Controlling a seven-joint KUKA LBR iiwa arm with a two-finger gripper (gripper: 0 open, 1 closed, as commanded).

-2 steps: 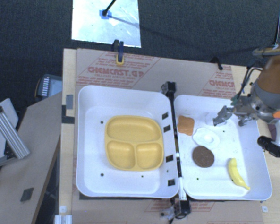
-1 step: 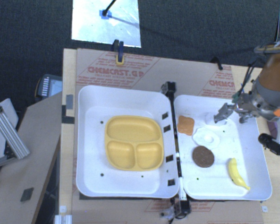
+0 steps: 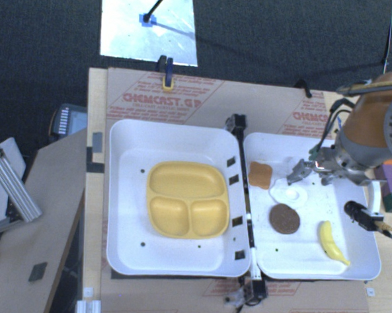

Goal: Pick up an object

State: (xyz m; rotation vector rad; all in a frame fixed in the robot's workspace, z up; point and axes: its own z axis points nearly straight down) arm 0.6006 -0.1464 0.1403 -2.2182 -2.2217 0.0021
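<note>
The right bin (image 3: 368,262) holds a tan toast-like square (image 3: 260,175) at its left side, a round brown patty (image 3: 284,219) below that, a yellow banana (image 3: 332,243) at the lower right, and a small white piece (image 3: 286,192) near the middle. My gripper (image 3: 299,172) hangs over the upper middle of this bin, just above and to the right of the white piece and right of the tan square. I see nothing held in it.
The left bin (image 3: 125,181) bears a yellow divided plate (image 3: 185,199) in its middle. A black divider with clips (image 3: 240,188) runs between the two bins. The arm (image 3: 373,130) comes in over the right bin's upper right corner.
</note>
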